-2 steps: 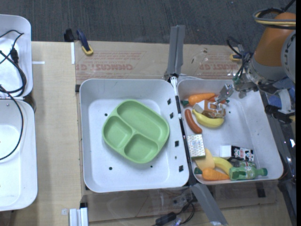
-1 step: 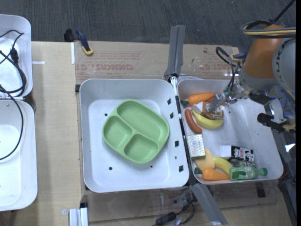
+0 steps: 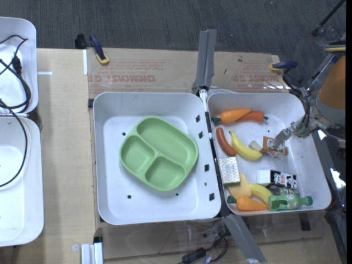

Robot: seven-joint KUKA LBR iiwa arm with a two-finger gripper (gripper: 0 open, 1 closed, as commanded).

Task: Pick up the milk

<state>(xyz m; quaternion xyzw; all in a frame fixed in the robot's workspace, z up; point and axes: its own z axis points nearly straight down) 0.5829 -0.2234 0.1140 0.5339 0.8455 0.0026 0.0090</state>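
White plastic forms the two shallow bins you are looking down on, set side by side on a pale wooden bench. Your left bin point(image 3: 104, 164) holds a green divided plate point(image 3: 159, 154) with three compartments, lying flat near the bin's middle.

Your right bin point(image 3: 313, 164) is crowded. Near its far edge lies an orange carrot point(image 3: 240, 115). Below that, a reddish sausage point(image 3: 224, 141) lies beside a yellow banana point(image 3: 245, 147), the two running roughly parallel. A pale cracker-like block point(image 3: 229, 170) sits under them, against the bin's left wall. Along the near edge you find a second carrot point(image 3: 251, 204), a yellow piece just above it, and a green bottle point(image 3: 287, 202) lying on its side.

The milk point(image 3: 279, 177), a small white carton with black cow patches, lies flat in the near right part of this bin, just above the green bottle.

Your arm enters from the right, its orange band visible at the frame edge. The gripper point(image 3: 276, 142) is lowered into the right bin, over a small brown and white item point(image 3: 273, 148) just right of the banana. It is apart from the milk, which lies nearer the camera. You cannot tell from this angle whether the tool is parted or closed.
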